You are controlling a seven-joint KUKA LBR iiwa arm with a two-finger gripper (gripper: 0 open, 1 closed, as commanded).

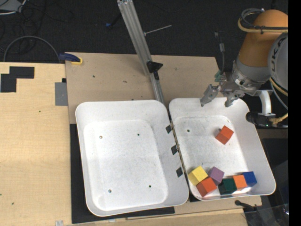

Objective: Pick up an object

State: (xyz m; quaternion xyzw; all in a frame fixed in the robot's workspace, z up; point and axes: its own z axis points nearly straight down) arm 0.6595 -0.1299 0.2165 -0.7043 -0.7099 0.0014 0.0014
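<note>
The surface [113, 76] is light wood, extending from the left edge to behind both bins; dark floor with cables lies beyond its far side. A slanted aluminium rail [140, 46] runs from the top centre down to the gap between the bins, with a black bracket partway along it.

The left bin [89, 121] is shallow and white, showing only small dark dots on its floor; the right bin [263, 168] sits just beside it, the two joined along the seam by three black clips [173, 149].

The arm [263, 36] enters from the right, its orange band visible above a grey wrist; it is poised over the far edge of the right bin.

The end effector [220, 96] hangs at the far rim of the right bin; its two fingers are spread wide apart, nothing between them.

Objects, all in the right bin: a lone red-orange cube [225, 134] lies on the bin floor, apart from the rest, nearer the camera than the end effector and slightly to its right, not touching it; the remaining blocks are clustered at the near edge, well apart from the end effector; these are a yellow cube [198, 174], a purple cube [216, 174], a red cube [206, 186], a green cube [227, 186], an orange cube [241, 181] and a blue cube [249, 177]; the yellow and red touch, and the green, orange and blue sit in a row against the near rim.
</note>
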